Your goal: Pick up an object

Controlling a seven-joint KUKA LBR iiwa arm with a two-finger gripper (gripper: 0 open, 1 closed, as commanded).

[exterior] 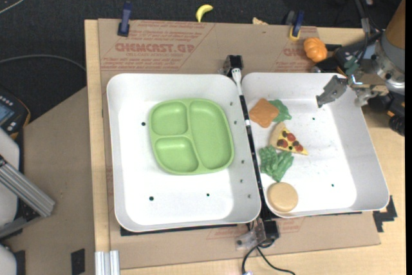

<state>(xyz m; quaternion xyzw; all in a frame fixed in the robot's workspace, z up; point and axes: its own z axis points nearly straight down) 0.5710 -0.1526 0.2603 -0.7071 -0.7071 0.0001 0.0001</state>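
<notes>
Gripper (pixel 329 92) at right bin's (pixel 360 158) far edge, finger state unclear; risk: clipping rim, missing pizza slice (pixel 289 140).

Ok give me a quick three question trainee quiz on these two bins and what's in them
1. Which bin holds the green divided plate?
2. True or false: the pizza slice toy lies in the left bin.
3. What lies nearest the right bin's front edge: A) round tan bun B) leafy greens toy C) gripper?

Key: 1. the left bin. 2. False, it is in the right bin. 3. A.
</notes>
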